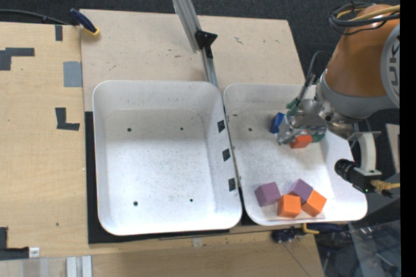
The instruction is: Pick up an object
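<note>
My gripper (294, 128) is low over the upper middle of the right bin (257, 106). A small blue block (278, 121) lies against its left side. A red block (300, 142) sits just under its lower edge, partly covered by it. Whether either block lies between the jaws I cannot make out. Near the bin's front wall lie two purple blocks (267, 193) (301, 188) and two orange blocks (290, 205) (315, 202), bunched together.
The left bin (104, 139) stands beside the right one, sharing a raised divider (224, 139). A slanted metal rail (185, 2) runs from the top down to the divider. The arm's orange and grey body (361, 67) overhangs the right bin's far right corner.
</note>
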Robot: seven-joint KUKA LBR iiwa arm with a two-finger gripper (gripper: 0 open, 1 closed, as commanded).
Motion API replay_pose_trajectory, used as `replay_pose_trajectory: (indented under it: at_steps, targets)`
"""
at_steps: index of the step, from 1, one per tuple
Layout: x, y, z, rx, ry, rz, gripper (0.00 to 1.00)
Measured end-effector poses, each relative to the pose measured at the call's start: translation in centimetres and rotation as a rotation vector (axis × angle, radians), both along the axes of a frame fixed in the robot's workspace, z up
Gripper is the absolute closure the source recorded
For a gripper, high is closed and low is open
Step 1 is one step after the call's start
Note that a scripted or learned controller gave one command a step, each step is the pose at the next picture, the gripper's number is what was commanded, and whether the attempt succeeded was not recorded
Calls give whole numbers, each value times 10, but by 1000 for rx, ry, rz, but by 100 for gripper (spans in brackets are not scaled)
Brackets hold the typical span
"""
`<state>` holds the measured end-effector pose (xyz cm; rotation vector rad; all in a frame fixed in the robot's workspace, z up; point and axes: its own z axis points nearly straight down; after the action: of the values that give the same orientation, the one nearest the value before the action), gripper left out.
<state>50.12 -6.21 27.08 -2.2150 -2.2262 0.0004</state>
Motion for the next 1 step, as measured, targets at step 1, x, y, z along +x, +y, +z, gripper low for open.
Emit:
replay_pose_trajectory:
  at_steps: [1]
  targets:
    - [9, 55, 1, 0, 0, 2, 100]
